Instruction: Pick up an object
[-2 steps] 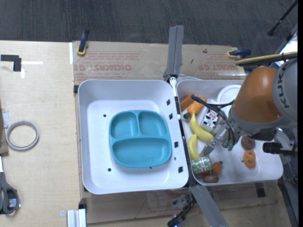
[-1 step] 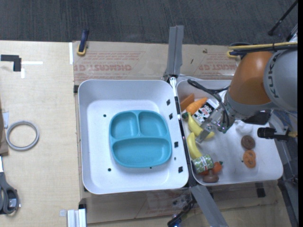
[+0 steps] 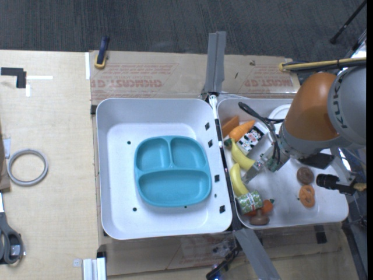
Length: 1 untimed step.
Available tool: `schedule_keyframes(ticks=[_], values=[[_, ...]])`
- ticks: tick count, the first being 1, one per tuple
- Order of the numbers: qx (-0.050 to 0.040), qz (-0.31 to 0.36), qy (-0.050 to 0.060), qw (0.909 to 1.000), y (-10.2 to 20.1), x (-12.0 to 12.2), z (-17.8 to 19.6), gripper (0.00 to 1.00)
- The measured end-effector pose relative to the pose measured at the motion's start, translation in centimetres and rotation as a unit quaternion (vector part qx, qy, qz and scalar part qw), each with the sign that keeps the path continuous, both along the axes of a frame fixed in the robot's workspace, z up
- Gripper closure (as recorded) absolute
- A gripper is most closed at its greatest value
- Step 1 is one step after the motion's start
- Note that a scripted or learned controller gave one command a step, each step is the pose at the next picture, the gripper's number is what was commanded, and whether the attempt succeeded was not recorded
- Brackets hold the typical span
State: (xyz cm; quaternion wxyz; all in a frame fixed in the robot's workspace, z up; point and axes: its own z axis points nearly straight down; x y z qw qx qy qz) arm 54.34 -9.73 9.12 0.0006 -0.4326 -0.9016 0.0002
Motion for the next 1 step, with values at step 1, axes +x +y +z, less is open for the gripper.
schedule_keyframes(ticks=[1], values=[[-0.0008,-0.002,-0.001,1.0000,-3.20,4.15,0.02,0.00]])
